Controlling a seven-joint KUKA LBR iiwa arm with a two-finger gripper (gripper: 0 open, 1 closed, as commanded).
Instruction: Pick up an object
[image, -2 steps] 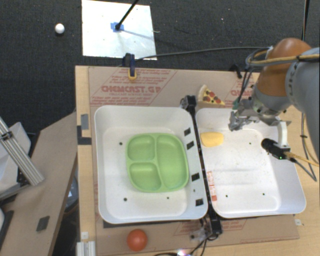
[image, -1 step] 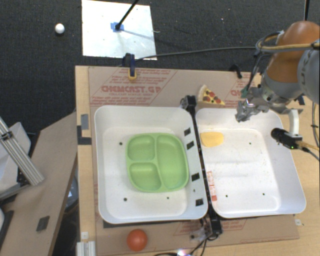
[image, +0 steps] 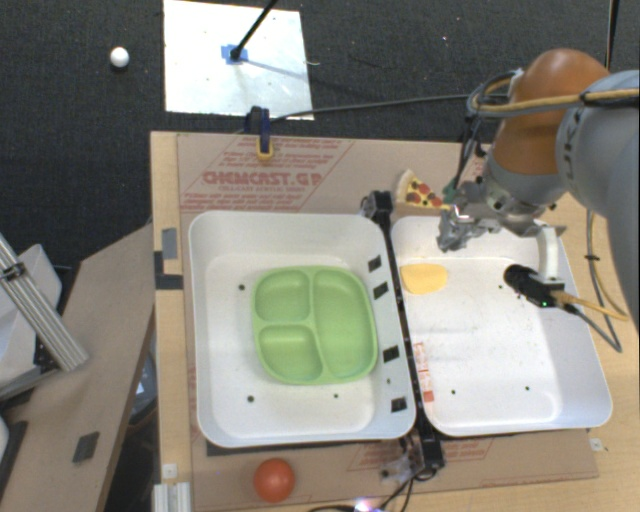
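Orange ball (image: 272, 480) is lying on the bench outside the bins, closest to the camera. Going right, a green plate (image: 315, 322) is sitting in the left bin (image: 225, 270). In the right bin (image: 500, 380) a flat yellow piece (image: 424, 277) is lying near the far left corner, with its longer side running left to right. The gripper (image: 452, 240) is hanging just beyond it and slightly to the right, not touching it and carrying nothing I can see. Whether it is open or closed I cannot tell. To my judgement, the coming move is asking for a short shift toward the camera and left, then down.
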